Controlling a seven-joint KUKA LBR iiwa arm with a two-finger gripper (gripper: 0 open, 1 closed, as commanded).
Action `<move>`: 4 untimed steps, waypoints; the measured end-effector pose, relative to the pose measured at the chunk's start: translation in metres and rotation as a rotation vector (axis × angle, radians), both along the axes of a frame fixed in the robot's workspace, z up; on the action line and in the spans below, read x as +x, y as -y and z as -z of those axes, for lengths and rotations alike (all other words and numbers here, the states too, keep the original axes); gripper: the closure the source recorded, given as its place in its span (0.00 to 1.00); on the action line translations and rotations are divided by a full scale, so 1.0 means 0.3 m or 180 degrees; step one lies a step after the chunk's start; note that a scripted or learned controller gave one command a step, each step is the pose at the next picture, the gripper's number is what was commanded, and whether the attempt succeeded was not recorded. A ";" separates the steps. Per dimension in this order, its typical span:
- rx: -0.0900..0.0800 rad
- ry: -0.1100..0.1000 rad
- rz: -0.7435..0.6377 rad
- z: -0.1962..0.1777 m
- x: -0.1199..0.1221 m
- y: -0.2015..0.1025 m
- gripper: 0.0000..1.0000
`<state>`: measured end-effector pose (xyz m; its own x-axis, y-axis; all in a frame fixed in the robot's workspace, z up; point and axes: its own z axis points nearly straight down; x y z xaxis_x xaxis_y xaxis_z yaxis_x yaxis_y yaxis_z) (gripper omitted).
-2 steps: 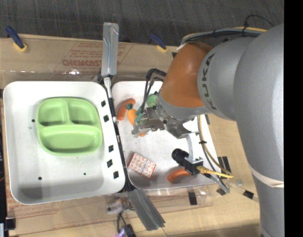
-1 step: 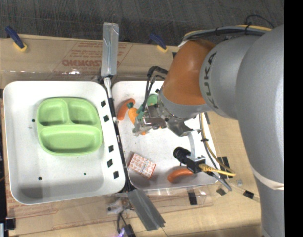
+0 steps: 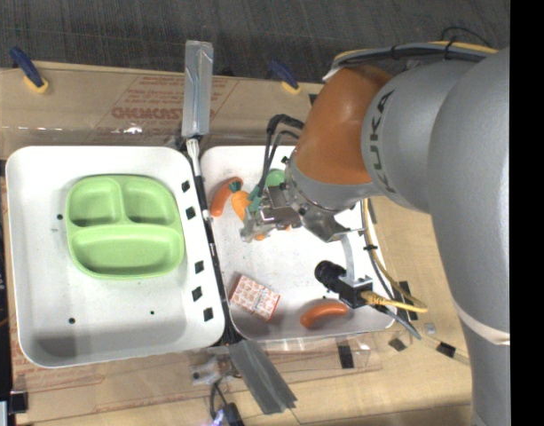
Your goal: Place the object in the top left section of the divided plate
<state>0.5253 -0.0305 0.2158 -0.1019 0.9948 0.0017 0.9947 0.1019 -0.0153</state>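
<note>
The carrot point(image 3: 240, 204) lay in the right bin point(image 3: 294, 322), just beside the jaws point(image 3: 264, 218); whether they gripped it I couldn't tell. A glancing grasp might drop it short of the green divided plate point(image 3: 125, 225).

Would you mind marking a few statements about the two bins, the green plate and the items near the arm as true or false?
1. The green divided plate lies in the left bin. True.
2. The plate's sections already hold a carrot. False: all its sections are bare; the carrot lies in the right bin.
3. The gripper is over the right bin. True.
4. The small patterned box sits on the plate. False: it lies near the right bin's front edge.
5. An orange-red sausage-shaped item lies in the right bin, to the right of the box. True.
</note>
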 end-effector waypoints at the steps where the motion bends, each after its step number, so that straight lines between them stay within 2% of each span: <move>1: -0.0005 0.0027 0.0367 0.087 -0.127 -0.135 1.00; 2: -0.0009 0.0030 0.0503 0.086 -0.048 -0.279 1.00; 3: -0.0005 0.0035 0.0376 0.085 0.032 -0.073 1.00; 4: -0.0004 0.0020 0.0361 0.058 0.032 -0.074 1.00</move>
<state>0.5349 -0.0084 0.1985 0.0112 0.9999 0.0000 0.9999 -0.0112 -0.0090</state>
